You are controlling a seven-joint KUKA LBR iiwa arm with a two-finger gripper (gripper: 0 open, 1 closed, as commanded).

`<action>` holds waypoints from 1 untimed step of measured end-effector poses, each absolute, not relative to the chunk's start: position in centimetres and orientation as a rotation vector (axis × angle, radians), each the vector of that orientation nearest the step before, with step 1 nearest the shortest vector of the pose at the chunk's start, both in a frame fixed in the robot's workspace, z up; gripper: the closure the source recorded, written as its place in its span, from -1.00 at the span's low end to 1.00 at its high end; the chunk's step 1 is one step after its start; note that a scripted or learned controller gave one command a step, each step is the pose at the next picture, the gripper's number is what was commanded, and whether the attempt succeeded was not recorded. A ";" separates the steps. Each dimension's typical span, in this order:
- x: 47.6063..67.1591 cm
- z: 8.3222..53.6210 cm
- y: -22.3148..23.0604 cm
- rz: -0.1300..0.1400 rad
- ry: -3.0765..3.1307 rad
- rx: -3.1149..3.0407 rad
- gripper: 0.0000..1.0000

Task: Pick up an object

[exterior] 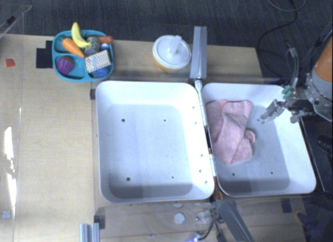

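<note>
Bench: a pale wooden bench top [47, 147] is seen under both bins, with dark floor along its far edge.
Left bin: a shallow white plastic bin [106, 131] is set on the left, its right rim touching the other bin's left rim.
Right bin: a shallow white plastic bin [291, 178] is set on the right; a crumpled pink cloth is carried in it.
Arm: a grey arm with an orange band [323, 72] is seen at the bench's right edge, over the right bin's far right corner.
Cloth: the crumpled pink cloth [229, 130] is laid against the right bin's left wall, nearer the far rim.
Tray: a blue compartment tray of toy food [83, 54] is placed at the bench's far edge, beyond the left bin's far left corner.
Cup: a white lidded cup with a yellow base [171, 52] is placed at the far edge, just right of the tray.
Gripper: the two-finger gripper [274, 110] is held above the right bin's floor, just right of the cloth and apart from it; nothing is seen between the fingers, and whether they are apart or together cannot be told.
</note>
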State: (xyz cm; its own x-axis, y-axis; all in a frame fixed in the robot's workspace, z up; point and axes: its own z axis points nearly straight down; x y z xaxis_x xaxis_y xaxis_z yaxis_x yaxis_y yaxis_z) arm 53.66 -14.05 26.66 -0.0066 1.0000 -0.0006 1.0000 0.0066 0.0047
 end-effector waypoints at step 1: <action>55.0 12.8 -14.9 0.003 2.316 2.121 -1.00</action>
